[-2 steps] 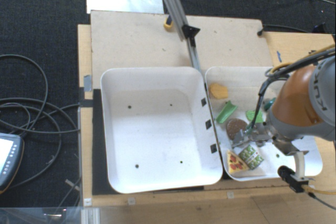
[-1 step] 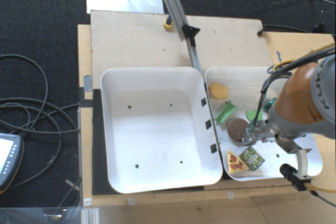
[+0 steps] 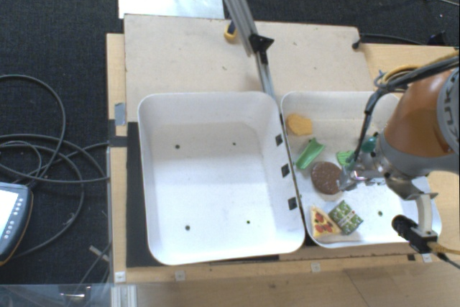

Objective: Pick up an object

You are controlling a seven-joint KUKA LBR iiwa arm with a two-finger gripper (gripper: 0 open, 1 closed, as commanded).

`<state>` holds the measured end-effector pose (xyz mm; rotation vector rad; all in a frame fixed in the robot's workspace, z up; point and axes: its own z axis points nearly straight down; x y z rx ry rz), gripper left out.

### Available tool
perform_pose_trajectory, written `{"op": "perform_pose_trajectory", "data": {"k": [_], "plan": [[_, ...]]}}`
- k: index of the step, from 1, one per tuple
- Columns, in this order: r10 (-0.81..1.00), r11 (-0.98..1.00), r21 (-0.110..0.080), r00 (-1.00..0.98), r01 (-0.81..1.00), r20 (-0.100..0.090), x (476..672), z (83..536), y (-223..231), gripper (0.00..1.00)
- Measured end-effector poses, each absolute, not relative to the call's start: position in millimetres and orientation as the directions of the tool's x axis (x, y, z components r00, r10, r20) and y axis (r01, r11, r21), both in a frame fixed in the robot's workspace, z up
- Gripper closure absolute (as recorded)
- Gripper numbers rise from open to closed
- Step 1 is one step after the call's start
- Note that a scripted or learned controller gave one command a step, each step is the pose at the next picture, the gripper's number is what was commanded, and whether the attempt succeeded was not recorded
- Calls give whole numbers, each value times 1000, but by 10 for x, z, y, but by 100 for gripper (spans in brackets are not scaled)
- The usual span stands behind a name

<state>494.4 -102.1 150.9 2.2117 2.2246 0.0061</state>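
We see the grey arm with its orange band (image 3: 424,118) reaching in from the right over the right-hand shallow white bin (image 3: 338,106). Its two-finger gripper (image 3: 350,180) sits low in that bin, touching or just above the right edge of a round flat brown disc (image 3: 325,177); we cannot tell which. We cannot tell the state of the hand, since it is too small and blurred here.

The other loose things lie in the same bin: a rounded yellow-orange lump (image 3: 300,126) near the far left corner, a green wedge-shaped piece (image 3: 310,153) just left of the disc, a small green scrap (image 3: 346,157) beside the gripper, a yellow-and-red triangular slice (image 3: 323,222) and a dark green patterned block (image 3: 346,217) near the front wall.

The left-hand shallow white bin (image 3: 215,108) lies beside it.
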Motion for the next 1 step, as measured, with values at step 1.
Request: {"op": "perform_pose_trajectory", "data": {"k": [1], "plan": [[1000,5,7,-5,1000,-1,4964,1947,-1060,100]]}}
